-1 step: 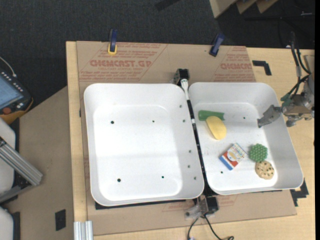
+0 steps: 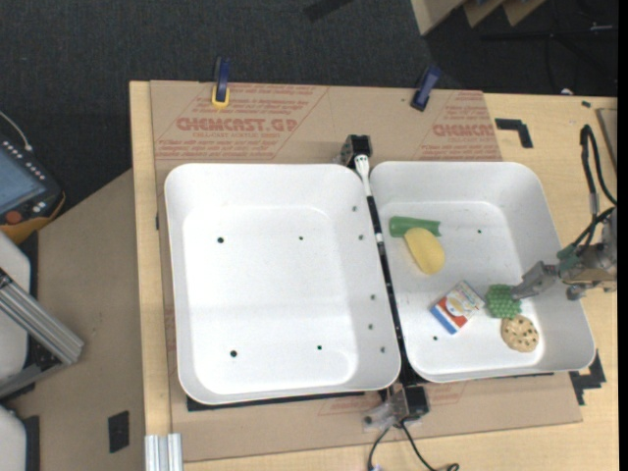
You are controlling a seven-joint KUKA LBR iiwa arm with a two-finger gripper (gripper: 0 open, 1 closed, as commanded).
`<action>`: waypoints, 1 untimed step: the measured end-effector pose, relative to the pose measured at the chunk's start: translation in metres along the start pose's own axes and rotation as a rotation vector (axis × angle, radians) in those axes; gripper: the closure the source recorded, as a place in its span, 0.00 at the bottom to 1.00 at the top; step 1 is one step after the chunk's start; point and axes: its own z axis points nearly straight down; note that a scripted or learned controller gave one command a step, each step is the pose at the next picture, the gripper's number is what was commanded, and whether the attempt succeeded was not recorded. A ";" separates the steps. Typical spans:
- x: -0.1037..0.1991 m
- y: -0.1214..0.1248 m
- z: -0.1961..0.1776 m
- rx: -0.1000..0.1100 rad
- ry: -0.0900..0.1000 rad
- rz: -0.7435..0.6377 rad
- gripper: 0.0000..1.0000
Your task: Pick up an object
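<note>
All the objects lie in the right bin (image 2: 461,189). A yellow piece with a green top (image 2: 424,246) rests near the bin's middle. A small red, white and blue carton (image 2: 456,308) lies toward the front. Right of it are a green knobbly piece (image 2: 504,301) and a round cookie (image 2: 519,334). My gripper (image 2: 548,279) reaches in low over the bin's right rim. Its grey tip is just right of the green piece, and I cannot tell whether they touch. Nothing shows between its fingers.
The left bin (image 2: 186,263) sits beside the right one, joined along a black strip with clamps (image 2: 357,151). Both stand on a cardboard-covered bench (image 2: 294,106). Cables (image 2: 592,180) hang at the right edge.
</note>
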 end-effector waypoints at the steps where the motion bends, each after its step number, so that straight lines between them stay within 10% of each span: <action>1: -0.008 0.146 0.052 -0.017 -0.006 -0.011 0.00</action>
